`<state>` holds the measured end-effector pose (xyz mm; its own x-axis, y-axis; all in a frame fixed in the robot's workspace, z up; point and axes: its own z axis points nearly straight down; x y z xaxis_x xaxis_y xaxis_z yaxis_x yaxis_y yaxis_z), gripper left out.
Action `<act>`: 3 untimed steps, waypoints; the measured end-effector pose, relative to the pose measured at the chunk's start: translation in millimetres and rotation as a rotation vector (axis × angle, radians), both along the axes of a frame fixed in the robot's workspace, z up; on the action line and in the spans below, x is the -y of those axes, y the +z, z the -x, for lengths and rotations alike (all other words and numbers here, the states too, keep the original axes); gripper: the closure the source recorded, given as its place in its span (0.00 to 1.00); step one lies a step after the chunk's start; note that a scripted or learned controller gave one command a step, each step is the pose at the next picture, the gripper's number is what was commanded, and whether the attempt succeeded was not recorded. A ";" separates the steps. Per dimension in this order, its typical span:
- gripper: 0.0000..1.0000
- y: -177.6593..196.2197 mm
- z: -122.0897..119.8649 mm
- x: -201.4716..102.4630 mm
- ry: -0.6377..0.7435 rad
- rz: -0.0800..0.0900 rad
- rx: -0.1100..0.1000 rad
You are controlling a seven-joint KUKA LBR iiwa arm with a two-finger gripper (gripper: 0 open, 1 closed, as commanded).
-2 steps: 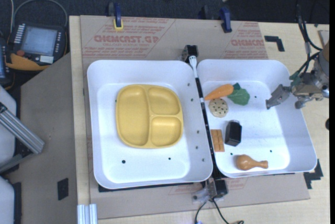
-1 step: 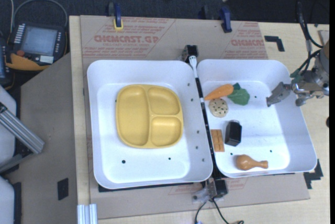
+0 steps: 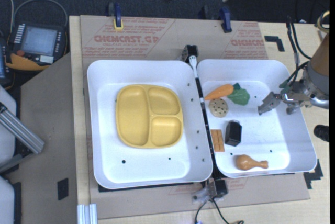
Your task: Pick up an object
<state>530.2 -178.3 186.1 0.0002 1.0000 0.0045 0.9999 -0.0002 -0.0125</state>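
While yellow tray (image 3: 149, 115) fills left bin (image 3: 99, 113), carrot (image 3: 219, 92), cookie (image 3: 218, 108) in right bin (image 3: 298, 139)

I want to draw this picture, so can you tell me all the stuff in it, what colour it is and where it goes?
left bin: one, white, left half of the bench
plate: one, yellow, three compartments, in the left bin
right bin: one, white, right half of the bench
carrot: one, orange with green top, far left of the right bin
cookie: one, tan with dark specks, below the carrot
black block: one, middle of the right bin
cracker: one, orange-brown, left of the block
drumstick: one, brown, near edge of the right bin
clamps: two, blue, far edge of the bench
gripper: one, grey, over the right bin's right side
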 end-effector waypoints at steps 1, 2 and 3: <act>0.00 -56.5 0.3 -11.1 0.000 -0.001 -0.001; 0.00 -105.8 0.3 -11.4 -0.001 0.001 0.006; 1.00 -96.5 -1.0 -10.5 0.000 0.003 0.007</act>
